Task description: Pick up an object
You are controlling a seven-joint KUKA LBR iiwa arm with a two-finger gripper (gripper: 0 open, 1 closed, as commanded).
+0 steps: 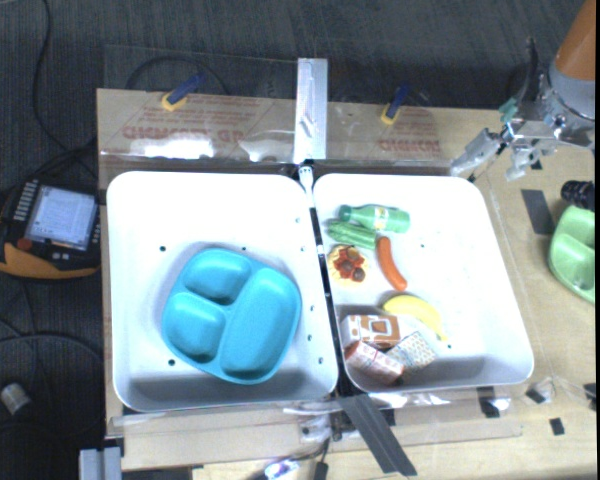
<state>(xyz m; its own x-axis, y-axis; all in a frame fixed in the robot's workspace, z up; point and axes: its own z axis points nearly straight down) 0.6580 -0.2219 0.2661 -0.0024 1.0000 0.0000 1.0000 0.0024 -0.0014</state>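
So the left bin (pixel 140 218) has just a blue divided plate (pixel 232 313) sitting in it. The right bin (pixel 480 298) has all the small stuff bunched along its left side: a green bottle (pixel 376 218) lying on its side with the long axis running left-right, a red sausage (pixel 390 262) angled top to bottom, a banana (pixel 416 312), and some snack packets (pixel 383 346). The gripper (pixel 508 150) hangs over the surface past the right bin's far corner, fingers spread, nothing in them.

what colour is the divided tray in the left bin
Light blue, a turquoise shade; the divided tray shows clearly in the camera view.
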